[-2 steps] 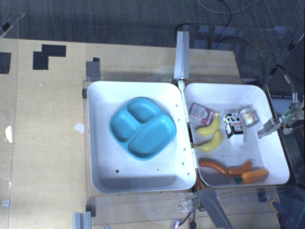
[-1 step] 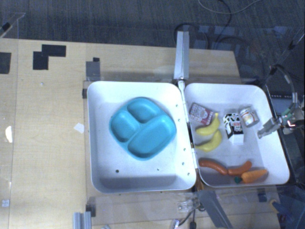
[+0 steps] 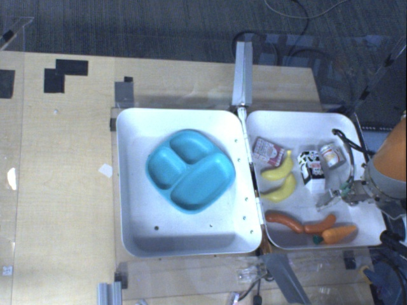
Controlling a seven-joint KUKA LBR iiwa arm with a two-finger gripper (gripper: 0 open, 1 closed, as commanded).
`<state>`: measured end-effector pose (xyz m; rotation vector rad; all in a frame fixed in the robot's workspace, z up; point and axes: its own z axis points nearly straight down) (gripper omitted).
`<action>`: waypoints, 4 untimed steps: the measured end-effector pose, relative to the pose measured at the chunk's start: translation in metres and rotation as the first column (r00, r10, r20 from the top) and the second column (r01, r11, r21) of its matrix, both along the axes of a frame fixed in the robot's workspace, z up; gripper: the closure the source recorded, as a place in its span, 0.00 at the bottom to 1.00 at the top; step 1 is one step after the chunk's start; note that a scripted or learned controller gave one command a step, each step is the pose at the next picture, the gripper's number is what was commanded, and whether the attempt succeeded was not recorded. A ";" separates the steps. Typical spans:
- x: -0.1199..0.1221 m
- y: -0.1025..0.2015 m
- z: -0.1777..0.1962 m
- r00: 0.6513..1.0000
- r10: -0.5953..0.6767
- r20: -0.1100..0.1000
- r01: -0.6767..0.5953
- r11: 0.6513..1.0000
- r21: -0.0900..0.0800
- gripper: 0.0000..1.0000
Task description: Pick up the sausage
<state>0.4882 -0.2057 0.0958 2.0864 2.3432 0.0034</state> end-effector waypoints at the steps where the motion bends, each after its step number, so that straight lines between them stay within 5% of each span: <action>1: 0.001 0.000 -0.007 1.000 0.020 0.004 -0.020 1.000 0.000 0.00; 2: 0.002 -0.001 -0.007 0.999 0.039 0.006 -0.039 0.999 -0.001 0.00; 3: 0.025 -0.001 -0.006 0.934 0.356 0.006 -0.356 0.934 -0.007 0.00; 4: 0.004 -0.001 -0.006 0.916 0.402 0.009 -0.402 0.916 -0.010 0.00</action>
